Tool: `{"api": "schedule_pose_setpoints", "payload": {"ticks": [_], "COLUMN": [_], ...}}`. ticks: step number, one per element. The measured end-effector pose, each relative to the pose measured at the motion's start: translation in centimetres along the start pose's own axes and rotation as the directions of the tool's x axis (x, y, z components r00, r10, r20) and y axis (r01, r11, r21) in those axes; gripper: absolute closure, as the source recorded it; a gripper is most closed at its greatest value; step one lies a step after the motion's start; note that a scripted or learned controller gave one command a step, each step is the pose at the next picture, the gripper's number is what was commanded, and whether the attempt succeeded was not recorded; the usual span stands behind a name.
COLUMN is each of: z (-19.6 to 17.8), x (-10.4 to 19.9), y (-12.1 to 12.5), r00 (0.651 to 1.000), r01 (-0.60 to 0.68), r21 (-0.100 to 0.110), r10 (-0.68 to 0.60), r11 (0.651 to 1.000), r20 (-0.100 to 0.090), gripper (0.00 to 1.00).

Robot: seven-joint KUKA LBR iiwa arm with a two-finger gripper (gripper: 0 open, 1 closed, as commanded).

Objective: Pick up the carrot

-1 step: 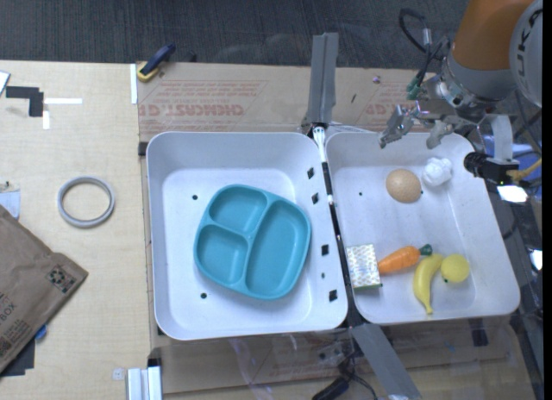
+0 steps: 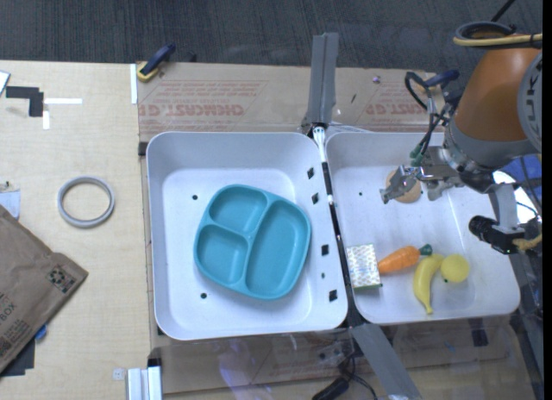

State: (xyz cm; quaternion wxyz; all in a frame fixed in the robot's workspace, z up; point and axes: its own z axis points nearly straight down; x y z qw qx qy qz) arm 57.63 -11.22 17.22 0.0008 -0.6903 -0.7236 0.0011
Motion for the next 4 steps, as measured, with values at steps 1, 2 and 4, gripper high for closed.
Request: {"api": "schedule_pose_setpoints", "payload": {"ticks": [1,2,4], "z": [8.1,8.1,-1.9], "x": [-0.2,0.1,6.0], "y": [-4.4,-9.6,-7.2], "r00": [1.000,0.928,0.965], "r01": [0.026,0.373,0.264], "r21": [-0.001,-0.002,-0.002], "r10": [-0.026,-0.373,-0.264], "r11": [1.000,0.928,0.965], "r20": [0.000,-0.001,0.001], "gripper": [0.00,0.00,1.00]}}
